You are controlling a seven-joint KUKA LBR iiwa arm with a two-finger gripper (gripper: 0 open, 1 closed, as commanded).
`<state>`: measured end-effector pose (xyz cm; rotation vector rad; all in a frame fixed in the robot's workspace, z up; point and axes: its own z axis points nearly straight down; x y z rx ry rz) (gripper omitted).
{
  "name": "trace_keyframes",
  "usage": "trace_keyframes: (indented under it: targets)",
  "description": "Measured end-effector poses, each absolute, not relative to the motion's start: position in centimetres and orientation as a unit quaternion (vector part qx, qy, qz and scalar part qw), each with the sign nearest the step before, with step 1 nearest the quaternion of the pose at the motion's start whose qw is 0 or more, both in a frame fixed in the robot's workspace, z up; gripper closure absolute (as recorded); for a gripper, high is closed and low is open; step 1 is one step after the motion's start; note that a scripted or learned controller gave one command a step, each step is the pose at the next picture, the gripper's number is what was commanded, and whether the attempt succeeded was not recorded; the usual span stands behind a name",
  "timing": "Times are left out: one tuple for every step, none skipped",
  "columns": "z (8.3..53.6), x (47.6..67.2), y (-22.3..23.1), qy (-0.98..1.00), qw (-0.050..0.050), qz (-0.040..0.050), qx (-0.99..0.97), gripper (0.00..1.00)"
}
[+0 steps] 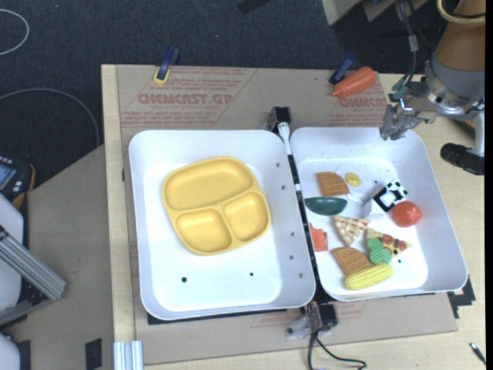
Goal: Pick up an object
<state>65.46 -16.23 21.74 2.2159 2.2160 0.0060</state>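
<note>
While the arm (pixel 454 60) reaches in from three o'clock, its hand (pixel 394 126) hangs over the far rim of the right bin (pixel 443 230), at about one o'clock of that bin. Whether the hand is open or closed cannot be told (it is small and blurred at this distance), and nothing can be seen between its tips.

Lying in the right bin are the small toy foods, well apart from the hand. A brown bread slice (pixel 332 183) and a yellow coin-like piece (pixel 352 180) sit towards eleven o'clock of the bin, with a dark green bowl shape (pixel 326 204) just beside them. A black-and-white checkered block (pixel 390 195) touches a red tomato (pixel 407 213) near the bin's centre right. Towards six o'clock lie a pizza slice (pixel 350 227), a green leafy piece (pixel 378 250), a brown cracker (pixel 353 260) and a yellow corn cob (pixel 368 277).

Beside it, at nine o'clock, the left bin (pixel 154 268) holds a yellow divided plate (pixel 216 204). An orange carrot (pixel 354 82) rests on the bench (pixel 231 91) beyond the bins.
</note>
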Motion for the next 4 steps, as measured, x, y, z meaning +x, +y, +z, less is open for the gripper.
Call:
trace_keyframes:
  targets:
    - [22.6, 65.5, -16.2, 0.707, 0.002, 0.0011, 0.707, 1.00]
    - [21.5, 62.2, -12.3, 0.708, -0.002, -0.0009, 0.706, 1.00]
    - [22.7, 58.5, -7.8, 0.708, -0.002, -0.0004, 0.706, 1.00]
    - [23.5, 54.6, -3.5, 0.709, -0.002, -0.0005, 0.706, 1.00]
